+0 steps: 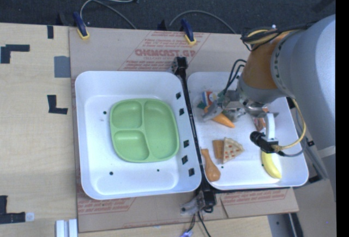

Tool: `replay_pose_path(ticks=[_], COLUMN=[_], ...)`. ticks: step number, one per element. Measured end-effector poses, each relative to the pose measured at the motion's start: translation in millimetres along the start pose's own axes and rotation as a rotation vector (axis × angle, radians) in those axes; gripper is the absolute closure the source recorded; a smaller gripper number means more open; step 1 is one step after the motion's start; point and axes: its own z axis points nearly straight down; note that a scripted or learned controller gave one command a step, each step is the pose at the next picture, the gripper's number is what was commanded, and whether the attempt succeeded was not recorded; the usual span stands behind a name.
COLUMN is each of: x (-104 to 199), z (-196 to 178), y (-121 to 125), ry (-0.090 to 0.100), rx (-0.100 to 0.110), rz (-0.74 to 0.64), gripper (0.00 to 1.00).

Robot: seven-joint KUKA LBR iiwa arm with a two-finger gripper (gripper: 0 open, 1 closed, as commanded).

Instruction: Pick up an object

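Observation:
My gripper [217, 110] is low in the right bin [297, 178], over its upper left part. Just under it lies a small orange carrot [224, 120], touching or very close to the gripper. A small red, white and blue item [206, 98] lies just to the gripper's upper left. Lower in the same bin are a tan waffle-like wedge [228, 149], an orange-brown drumstick shape [210, 165] by the left wall and a yellow banana [271, 165] at the lower right.
The left bin [90, 121] holds a green divided plate [144, 129]. A black divider with clips [188, 121] runs between the bins. The grey arm with its orange band [262, 69] covers the right bin's upper right. Cables lie beyond the bench's far edge.

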Motion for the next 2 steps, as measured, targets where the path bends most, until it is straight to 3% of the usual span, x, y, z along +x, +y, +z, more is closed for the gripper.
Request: replay_pose_path(ticks=[1,2], x=[4.4,5.9], z=[3.0,2.7], y=[36.8,32.9], ry=[0.003,-0.002], rx=[0.053,0.04], rz=[0.012,0.011], gripper=[0.0,0.0])
